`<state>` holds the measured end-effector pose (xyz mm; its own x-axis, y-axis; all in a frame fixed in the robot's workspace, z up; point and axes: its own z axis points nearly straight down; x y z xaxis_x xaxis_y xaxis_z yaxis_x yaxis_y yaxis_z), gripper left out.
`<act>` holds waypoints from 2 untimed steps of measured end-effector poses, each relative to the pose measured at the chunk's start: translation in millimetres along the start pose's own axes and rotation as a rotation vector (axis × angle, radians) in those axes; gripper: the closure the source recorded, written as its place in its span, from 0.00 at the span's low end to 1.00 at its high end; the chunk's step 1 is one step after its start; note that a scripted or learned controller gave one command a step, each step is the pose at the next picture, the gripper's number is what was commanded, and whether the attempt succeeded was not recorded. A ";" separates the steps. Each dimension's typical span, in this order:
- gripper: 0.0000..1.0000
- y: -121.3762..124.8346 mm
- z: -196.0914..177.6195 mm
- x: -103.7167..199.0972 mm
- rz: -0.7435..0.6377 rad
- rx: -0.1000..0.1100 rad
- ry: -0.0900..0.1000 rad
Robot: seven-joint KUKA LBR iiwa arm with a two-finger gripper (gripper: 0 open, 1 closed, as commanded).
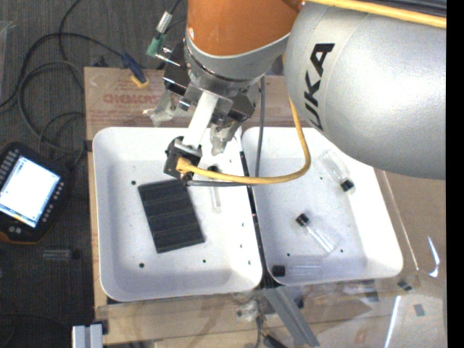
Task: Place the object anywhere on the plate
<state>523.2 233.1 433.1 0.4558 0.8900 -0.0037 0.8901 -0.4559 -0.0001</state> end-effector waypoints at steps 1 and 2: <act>0.00 0.2 -0.1 -0.1 0.001 0.000 0.000; 0.00 0.2 -0.1 -0.1 0.001 0.000 0.000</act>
